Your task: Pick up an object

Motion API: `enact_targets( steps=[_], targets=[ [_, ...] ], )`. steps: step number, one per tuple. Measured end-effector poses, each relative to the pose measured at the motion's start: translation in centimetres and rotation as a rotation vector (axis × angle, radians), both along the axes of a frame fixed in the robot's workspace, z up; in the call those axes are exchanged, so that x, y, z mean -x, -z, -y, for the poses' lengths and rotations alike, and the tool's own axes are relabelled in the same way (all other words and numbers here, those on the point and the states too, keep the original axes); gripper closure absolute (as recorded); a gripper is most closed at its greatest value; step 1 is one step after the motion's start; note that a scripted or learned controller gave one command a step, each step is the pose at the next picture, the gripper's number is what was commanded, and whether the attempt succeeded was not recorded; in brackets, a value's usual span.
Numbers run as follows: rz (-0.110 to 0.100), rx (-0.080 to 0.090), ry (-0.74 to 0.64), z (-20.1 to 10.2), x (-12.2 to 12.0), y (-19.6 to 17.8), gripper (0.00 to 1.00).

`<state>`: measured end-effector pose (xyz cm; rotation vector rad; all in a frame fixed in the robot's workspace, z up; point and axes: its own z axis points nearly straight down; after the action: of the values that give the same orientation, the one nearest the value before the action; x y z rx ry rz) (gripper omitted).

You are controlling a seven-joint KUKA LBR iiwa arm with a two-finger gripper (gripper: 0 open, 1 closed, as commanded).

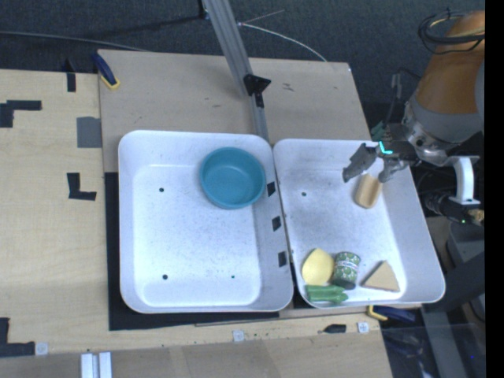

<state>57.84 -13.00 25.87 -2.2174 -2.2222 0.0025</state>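
Gripper: the gripper is seen over the top right part of the right bin. Its two dark fingers are spread apart. A tan roll is seen right at the fingers, its top between the tips. It cannot be told if the roll is gripped or just lying there.
Arm: the arm is grey with an orange band and comes in from the right.
Right bin: it is white, shallow, with round corners and grey speckles. The roll is near the right wall. The middle floor is bare, so room is left there.
Bottom pile: four things are packed close by the bottom wall. A yellow lemon is round and smooth. A green pod is long and lies just under it. A dark can is just beside the lemon. A tan wedge has a pointy top and is near the right corner.
Left bin: the left bin is white and speckled too. A blue bowl is round and smooth and sits near the top wall. Much bare floor is left below it.
Between bins: the two bins are touching side by side.
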Motion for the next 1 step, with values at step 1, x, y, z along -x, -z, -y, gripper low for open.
enact_targets(
  steps=[1],
  targets=[
    [0.001,0.0,0.0,0.0,-0.03,-0.05,0.0]
  ],
)
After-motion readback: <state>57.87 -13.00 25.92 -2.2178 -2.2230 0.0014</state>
